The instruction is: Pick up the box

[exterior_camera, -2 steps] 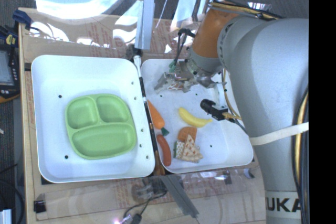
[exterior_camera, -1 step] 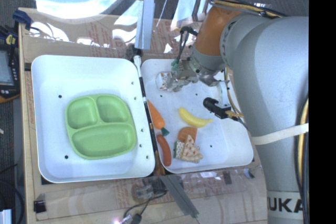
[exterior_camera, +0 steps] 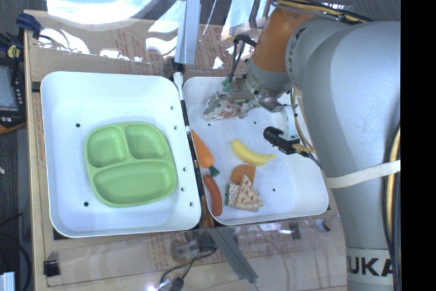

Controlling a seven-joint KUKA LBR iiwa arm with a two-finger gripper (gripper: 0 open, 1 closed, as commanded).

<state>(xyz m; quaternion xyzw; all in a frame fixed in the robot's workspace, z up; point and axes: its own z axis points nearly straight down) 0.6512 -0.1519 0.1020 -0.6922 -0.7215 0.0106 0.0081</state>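
— While you hang over the far end of the right bin (exterior_camera: 308, 205), what is that gripper of yours doing?

— My gripper (exterior_camera: 230, 103) sits low near the bin's back wall, in a grey, glinting tangle. I cannot tell from this view whether it is released or clenched, and I see nothing that is clearly held in it.

— And the box?

— I take the box (exterior_camera: 244, 196) to be the small pale piece with the criss-cross print. It lies at the near end of the same bin, well apart from my gripper. It leans against an orange piece (exterior_camera: 242, 175), with a red sausage-shaped toy (exterior_camera: 213, 194) just beside it and the banana (exterior_camera: 252, 154) a little beyond.

— How do you expect it to handle?

— Light, I judge, and thin-walled. It already looks creased, so a hard squeeze could crush it. Printed card may also be a bit slick.

— Where would you take hold?

— Across its narrower width, on the side away from the orange piece, so that I close on the box alone. It lies tilted, so I would match that angle.
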